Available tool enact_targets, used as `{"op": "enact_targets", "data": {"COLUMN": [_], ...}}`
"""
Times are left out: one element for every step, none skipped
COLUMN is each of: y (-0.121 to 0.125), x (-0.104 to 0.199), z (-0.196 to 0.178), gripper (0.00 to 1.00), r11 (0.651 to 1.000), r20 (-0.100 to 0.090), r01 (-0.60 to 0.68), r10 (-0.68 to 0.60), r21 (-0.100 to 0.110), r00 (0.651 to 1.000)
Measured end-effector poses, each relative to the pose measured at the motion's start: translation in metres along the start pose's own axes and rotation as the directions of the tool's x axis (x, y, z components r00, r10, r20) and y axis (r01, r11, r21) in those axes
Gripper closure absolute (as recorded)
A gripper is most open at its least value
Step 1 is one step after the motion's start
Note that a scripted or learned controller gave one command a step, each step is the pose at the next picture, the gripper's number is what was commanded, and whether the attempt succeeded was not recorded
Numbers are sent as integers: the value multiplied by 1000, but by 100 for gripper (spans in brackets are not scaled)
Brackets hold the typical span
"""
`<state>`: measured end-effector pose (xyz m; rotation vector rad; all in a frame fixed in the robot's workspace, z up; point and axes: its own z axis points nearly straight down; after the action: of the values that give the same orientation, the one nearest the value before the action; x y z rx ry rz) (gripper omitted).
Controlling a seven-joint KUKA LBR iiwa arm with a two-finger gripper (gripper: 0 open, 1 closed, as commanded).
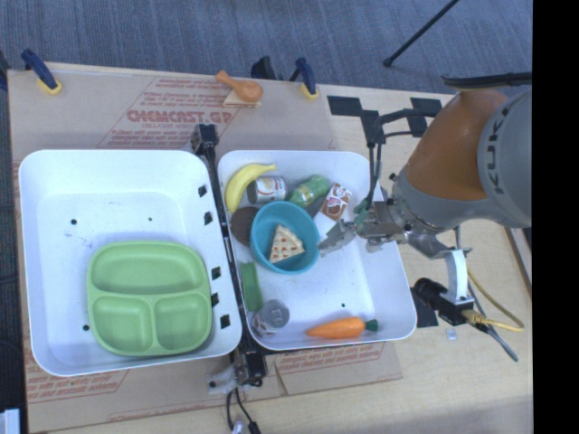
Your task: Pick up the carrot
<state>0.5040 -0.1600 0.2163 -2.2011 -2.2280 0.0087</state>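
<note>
Your carrot [336, 329] lies flat along the near wall of the right bin [384, 278], leafy end to the right. The gripper [333, 240] hovers beside the blue bowl [284, 236], well apart from it; whether its pincer is apart or together, I cannot tell. Come down straddling the carrot's middle, clear of the wall. The bench [136, 116] is cardboard-covered.

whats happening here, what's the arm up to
A grey and orange robot arm reaches in from the right over the right-hand bin, its gripper hovering beside the blue bowl that holds a slice of food. The carrot it is meant to pick up lies untouched along the bin's near edge, well apart from the gripper. A green divided plate sits in the left bin.
</note>
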Motion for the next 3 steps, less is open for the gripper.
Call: {"op": "enact_targets", "data": {"y": [-20,-27,-26], "x": [-52,-50,-2], "z": [124,126,126], "gripper": [0,0,0], "r11": [990,889,857], "r20": [3,-1,-2], "r01": [142,458,516], "r10": [-142,-458,-516], "r21": [-6,0,0], "r00": [990,889,857]}}
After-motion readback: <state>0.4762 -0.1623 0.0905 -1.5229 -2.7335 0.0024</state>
